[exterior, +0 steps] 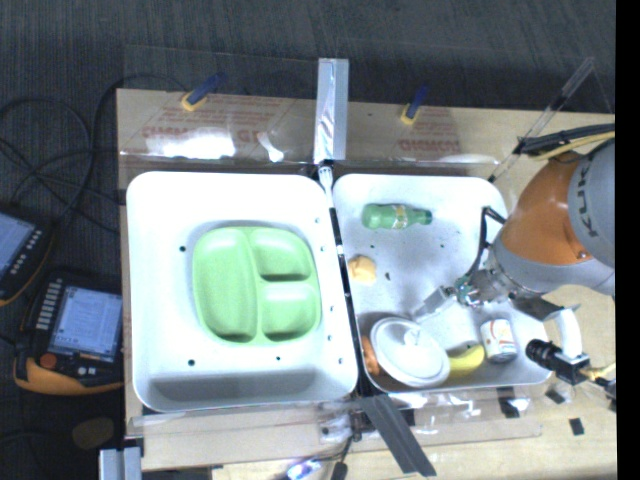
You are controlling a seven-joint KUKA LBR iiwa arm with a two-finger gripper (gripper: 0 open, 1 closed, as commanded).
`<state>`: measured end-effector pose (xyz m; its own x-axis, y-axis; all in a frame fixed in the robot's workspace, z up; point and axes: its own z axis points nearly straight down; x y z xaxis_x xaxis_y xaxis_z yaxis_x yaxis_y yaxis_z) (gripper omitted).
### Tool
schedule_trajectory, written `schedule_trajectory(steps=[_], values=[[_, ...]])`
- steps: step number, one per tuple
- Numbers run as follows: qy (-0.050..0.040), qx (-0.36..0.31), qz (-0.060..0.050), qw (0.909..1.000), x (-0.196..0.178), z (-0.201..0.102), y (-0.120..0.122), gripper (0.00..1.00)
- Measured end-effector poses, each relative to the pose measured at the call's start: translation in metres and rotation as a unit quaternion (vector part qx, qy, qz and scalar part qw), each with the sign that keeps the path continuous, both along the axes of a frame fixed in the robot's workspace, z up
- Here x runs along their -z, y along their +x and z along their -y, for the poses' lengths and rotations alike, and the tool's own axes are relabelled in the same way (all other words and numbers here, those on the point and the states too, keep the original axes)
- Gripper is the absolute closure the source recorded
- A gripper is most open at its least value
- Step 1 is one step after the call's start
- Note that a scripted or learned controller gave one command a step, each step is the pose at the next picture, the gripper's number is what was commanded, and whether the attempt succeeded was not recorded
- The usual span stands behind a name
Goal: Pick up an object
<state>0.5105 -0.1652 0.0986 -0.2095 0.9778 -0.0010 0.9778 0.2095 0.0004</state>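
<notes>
The right bin (455, 184) holds a green bottle (397, 216) lying on its side near the far wall. A small orange-yellow lump (363, 267) sits by the bin's left wall. At the front a white bowl (408, 350) lies upside down over an orange rim, with a yellow banana (467, 359) and a small white can (498, 339) to its right. My gripper (432, 306) hangs low over the bin's bare middle, just above the bowl's far right edge and left of the can. I see nothing held in it.
The left bin (160, 200) holds a green divided plate (258, 283). A raised divider (338, 268) separates the two bins. The arm's orange band (548, 213) hangs over the right bin's right wall. Cables and tablets lie on the floor at the left.
</notes>
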Motion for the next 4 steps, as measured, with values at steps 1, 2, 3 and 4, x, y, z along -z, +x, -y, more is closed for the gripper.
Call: schedule_trajectory(steps=[1, 2, 3, 4], values=[[-0.0052, -0.063, 0.009, 0.998, 0.008, -0.05, -0.021, 0.0], [-0.0013, -0.086, -0.002, 0.9963, -0.068, 0.038, 0.031, 0.0], [-0.0002, -0.035, -0.003, 0.9994, -0.03, 0.04, -0.028, 0.0], [0.0002, 0.14, -0.003, 0.9902, -0.036, 0.018, -0.027, 0.0]])
